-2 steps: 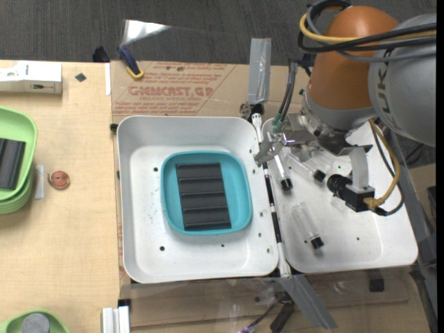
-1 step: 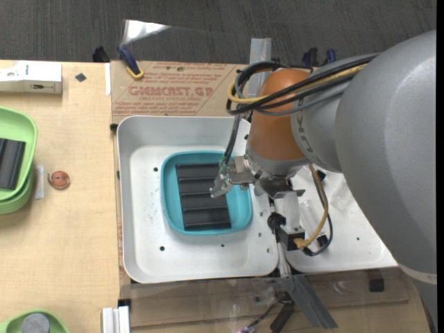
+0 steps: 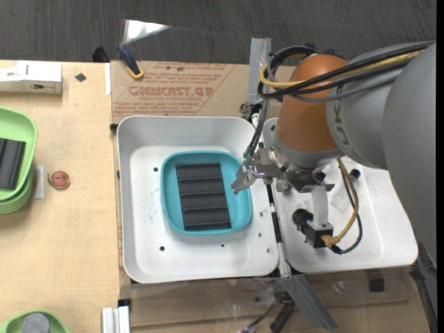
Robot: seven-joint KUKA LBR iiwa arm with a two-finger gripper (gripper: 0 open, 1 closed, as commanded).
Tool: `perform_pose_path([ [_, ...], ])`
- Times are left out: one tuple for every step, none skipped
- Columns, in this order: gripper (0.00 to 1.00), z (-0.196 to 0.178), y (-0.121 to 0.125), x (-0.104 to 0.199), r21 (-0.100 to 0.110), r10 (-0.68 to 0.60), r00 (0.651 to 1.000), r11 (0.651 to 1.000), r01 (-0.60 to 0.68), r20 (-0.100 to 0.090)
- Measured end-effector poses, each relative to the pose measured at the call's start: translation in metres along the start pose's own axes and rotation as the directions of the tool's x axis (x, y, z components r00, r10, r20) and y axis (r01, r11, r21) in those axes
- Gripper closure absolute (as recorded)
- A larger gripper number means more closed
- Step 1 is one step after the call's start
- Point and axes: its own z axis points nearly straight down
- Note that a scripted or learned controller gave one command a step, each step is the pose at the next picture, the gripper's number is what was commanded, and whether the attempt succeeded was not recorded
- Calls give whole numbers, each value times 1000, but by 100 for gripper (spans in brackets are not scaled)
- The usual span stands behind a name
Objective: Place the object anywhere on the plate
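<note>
1. Metal end effector (image 3: 244, 179) hangs at the right rim of the teal plate (image 3: 172, 200); can't tell its grip state or whether it carries anything.
2. Object to place: can't make it out; likely hidden under the wrist.
3. Plate sits mid left bin (image 3: 139, 255), holding a dark ribbed block (image 3: 202, 196), probably the drop zone.
4. Arm (image 3: 326, 116) covers the right bin (image 3: 388, 241).
5. Wooden tabletop (image 3: 69, 241) left: green tray (image 3: 17, 158).

Even, fairly bright overhead lighting. The white bins (image 3: 132, 207) appear near-overexposed, with soft, short shadows along their inner walls. A clear plastic sheet (image 3: 142, 30) at top shows specular glare. The arm's grey housing (image 3: 409, 109) at right is large and slightly soft; the dark floor is grainy.
</note>
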Motion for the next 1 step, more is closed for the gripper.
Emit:
perform_pose_path([
  [0,0,24,-65,0,17,1000,1000,-17,0],
])
